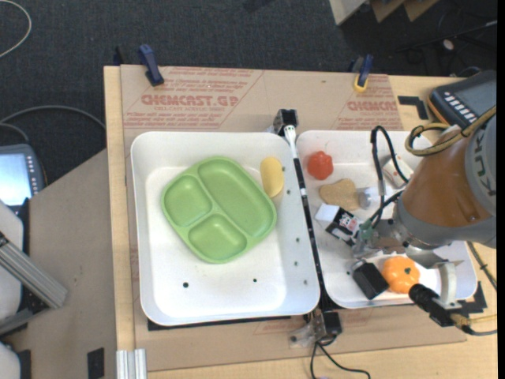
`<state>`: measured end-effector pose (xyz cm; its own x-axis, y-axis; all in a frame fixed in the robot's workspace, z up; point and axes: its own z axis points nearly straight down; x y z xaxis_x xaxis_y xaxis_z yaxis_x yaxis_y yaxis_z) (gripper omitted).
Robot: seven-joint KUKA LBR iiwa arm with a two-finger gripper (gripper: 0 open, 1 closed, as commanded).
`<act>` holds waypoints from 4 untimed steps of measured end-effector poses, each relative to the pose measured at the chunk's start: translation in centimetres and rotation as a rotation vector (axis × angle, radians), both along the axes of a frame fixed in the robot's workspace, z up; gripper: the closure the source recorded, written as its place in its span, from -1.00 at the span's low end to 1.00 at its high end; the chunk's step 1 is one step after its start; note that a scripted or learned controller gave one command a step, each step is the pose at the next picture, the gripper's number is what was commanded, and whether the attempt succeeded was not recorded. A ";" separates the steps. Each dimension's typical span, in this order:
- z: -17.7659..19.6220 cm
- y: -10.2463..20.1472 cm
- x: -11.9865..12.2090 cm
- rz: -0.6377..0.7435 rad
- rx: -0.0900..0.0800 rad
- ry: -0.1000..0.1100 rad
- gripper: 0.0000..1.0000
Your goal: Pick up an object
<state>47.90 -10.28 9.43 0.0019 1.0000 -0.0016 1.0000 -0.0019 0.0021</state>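
Gripper [364, 243] sits low in the right bin [461, 290], among the objects there; whether it is open or closed cannot be told. One orange pumpkin [401, 273], one red ball [319, 164], one tan piece [339, 191] and one black block [368, 279] share that bin. Left bin [150, 235] holds one green divided plate [218, 208] and one yellow piece [271, 177].

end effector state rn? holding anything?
End effector: low in the right bin, between a small black-and-white box and an orange toy. Open or closed cannot be told; no object visibly gripped.
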 end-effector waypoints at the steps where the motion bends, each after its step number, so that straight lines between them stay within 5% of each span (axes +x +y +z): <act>1: 11.9 2.1 3.3 0.005 0.000 -0.005 1.00; 2: 16.4 8.3 -0.1 0.007 0.002 -0.001 1.00; 4: 44.8 12.9 0.1 0.006 0.003 -0.014 1.00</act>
